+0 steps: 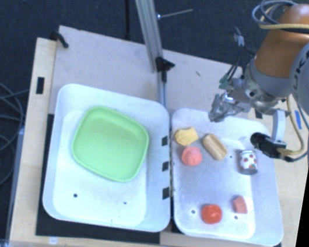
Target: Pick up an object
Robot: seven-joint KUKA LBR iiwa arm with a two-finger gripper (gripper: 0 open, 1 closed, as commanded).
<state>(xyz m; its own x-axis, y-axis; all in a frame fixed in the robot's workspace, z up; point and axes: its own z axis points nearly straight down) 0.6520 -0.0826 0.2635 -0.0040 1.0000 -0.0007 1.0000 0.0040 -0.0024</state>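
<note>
Two shallow white bins sit side by side on the table point(35, 128). The left bin point(54, 191), at centre left of the frame, carries one light green square plate point(110, 143). The right bin point(260, 227), at centre right, carries six small things: one yellow piece point(186, 136) near its upper left corner, one tan bread-roll shape point(215, 146) just right of that, one pink ball point(192, 156) just below the two, one small white cup-like piece with red dots point(248, 161) toward the right side, one salmon-pink block point(240, 205) lower right, and one red-orange ball point(211, 213) near the bottom edge. The gripper point(220, 112) hangs at the upper edge of the right bin, above the bread-roll shape and apart from it; nothing is between its fingers, and whether they stand open or closed cannot be told. On the arm's grey shell at the upper right of the frame, part of the lettering "KUKA" can be read.
</note>
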